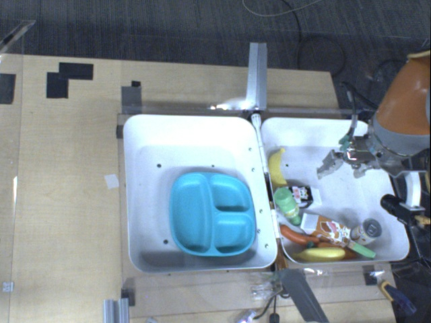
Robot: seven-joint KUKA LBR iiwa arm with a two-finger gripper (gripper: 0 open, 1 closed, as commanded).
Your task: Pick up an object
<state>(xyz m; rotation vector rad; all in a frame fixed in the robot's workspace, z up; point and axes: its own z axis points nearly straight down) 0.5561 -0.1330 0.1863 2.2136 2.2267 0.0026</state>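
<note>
Over the right bin, the jaws hang parted and hold nothing, so no pick seems made yet, while the banana lies by the bin's left wall.

A bright blue divided tray sits in the white left bin. In the white right bin lie a yellow banana, a green bottle, an orange-red carrot and what may be a second yellow banana. The bench is pale wood-toned with black patches.
</note>
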